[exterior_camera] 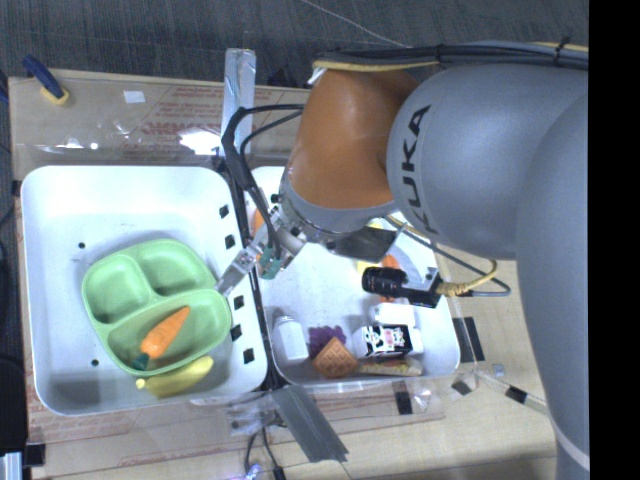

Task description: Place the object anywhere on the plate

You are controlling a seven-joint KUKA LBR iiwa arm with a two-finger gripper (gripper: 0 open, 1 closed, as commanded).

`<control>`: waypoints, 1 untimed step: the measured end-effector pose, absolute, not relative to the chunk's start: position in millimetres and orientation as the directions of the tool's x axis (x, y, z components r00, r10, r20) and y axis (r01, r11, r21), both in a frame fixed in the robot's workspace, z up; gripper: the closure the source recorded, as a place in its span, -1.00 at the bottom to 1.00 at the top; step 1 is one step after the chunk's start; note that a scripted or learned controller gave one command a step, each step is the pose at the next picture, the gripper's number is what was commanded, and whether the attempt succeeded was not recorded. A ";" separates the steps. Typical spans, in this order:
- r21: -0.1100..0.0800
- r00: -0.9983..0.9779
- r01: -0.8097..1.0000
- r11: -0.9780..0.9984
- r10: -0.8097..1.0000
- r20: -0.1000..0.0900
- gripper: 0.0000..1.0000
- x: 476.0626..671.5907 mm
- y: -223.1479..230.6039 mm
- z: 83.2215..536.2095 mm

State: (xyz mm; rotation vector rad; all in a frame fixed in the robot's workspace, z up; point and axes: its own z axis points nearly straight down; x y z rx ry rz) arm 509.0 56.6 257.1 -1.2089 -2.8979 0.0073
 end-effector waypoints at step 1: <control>-0.005 -0.704 0.711 0.704 0.711 0.000 -1.00 509.0 56.6 257.1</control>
